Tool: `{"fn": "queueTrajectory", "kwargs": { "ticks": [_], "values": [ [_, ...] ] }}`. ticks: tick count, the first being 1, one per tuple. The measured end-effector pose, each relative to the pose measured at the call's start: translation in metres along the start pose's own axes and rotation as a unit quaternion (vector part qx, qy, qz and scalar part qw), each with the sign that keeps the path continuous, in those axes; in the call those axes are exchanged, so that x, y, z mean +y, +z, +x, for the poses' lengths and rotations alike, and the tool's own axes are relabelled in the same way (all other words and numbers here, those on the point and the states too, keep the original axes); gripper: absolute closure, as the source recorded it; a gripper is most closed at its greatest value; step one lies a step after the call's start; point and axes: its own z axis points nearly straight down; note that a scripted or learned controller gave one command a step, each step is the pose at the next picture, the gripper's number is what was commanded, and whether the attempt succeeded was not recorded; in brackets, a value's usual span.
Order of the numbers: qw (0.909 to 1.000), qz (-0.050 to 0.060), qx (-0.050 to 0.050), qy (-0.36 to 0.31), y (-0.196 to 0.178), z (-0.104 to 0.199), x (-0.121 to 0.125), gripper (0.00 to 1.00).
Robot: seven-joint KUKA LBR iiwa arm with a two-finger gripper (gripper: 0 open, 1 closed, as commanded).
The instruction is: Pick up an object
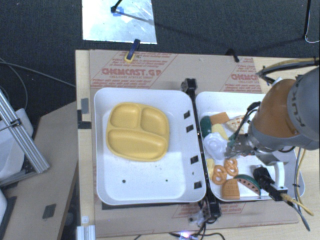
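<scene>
Dark carpet surrounds the bench [165, 66], whose top is lined with printed brown cardboard; we note a reflective sheet [119, 13] lying on the floor beyond its far edge, and a small blue and yellow item [132, 50] resting on the cardboard near that edge.

We find two white bins side by side on the bench; the left bin [145, 184] holds a yellow divided plate [137, 131], set toward its far half and lying flat, with three compartments facing up; the right bin [225, 101] holds a cluster of toy food items along its left side.

Among these we record: a dark green piece [205, 126] against the left wall; an orange block [219, 118] just beside it; a pale yellow piece [218, 130] below that; a clear, whitish object [214, 146] near the middle; two pretzel shapes [225, 170] touching each other; a tan wafer-like piece [230, 189] at the near edge; a watermelon slice [248, 182] beside it.

The arm [282, 116] reaches in from the right over the right bin; its gripper [234, 147] sits low, just beside the clear object and above the pretzels; we cannot tell whether it is spread or closed, nor whether anything is between its tips; cables [300, 184] trail from the wrist toward the near right corner.
</scene>
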Motion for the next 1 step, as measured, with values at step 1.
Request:
{"fn": "queueTrajectory", "kwargs": {
  "ticks": [1],
  "values": [
    [1.0,0.0,0.0,0.0,0.0003,0.0001,0.0,0.0]
  ]
}}
